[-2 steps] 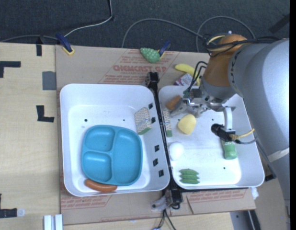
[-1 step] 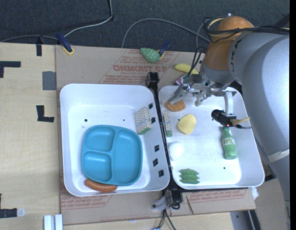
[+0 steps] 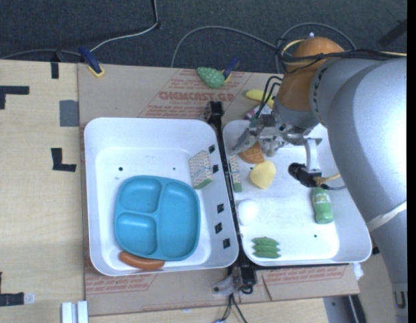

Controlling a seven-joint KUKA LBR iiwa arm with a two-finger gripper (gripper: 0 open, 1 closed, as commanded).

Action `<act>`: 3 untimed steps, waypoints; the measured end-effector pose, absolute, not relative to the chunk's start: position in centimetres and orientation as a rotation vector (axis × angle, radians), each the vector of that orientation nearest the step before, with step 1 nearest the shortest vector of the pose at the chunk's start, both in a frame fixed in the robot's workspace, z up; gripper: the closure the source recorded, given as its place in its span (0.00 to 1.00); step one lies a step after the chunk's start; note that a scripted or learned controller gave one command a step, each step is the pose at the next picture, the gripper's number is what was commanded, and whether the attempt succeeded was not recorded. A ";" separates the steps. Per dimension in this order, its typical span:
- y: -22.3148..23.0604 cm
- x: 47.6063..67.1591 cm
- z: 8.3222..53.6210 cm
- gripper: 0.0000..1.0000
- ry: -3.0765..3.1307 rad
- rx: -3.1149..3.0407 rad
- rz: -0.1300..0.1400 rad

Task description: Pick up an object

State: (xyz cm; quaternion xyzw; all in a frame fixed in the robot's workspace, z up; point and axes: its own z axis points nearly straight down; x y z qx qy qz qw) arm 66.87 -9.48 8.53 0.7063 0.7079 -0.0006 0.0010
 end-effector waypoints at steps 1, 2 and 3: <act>-10.5 66.9 8.6 0.00 2.221 2.218 -0.001; -11.2 66.6 8.6 0.00 2.221 2.218 -0.001; -11.0 65.5 8.6 0.00 2.219 2.218 -0.001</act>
